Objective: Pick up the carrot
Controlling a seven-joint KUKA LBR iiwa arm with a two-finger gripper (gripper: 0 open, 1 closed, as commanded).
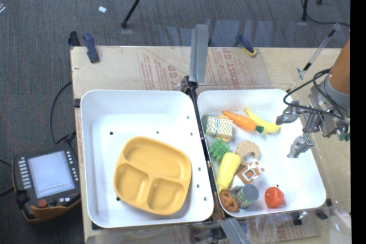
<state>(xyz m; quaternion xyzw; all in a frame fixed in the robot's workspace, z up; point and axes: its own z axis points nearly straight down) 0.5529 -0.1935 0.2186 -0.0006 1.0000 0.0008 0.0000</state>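
Right now tool (293,133) wide open, holding nothing.

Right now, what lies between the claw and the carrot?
In the camera view, the banana lies between the open claw and the carrot, touching the carrot's green end; beyond it is bare bin floor.

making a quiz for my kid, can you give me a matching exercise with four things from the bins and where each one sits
Things:
1. carrot
2. tomato
3. yellow divided plate
4. banana

Places:
A. near right corner of the right bin
B. in the left bin
C. touching the banana's left side
D. closest to the hand

Pairs: 1-C, 2-A, 3-B, 4-D
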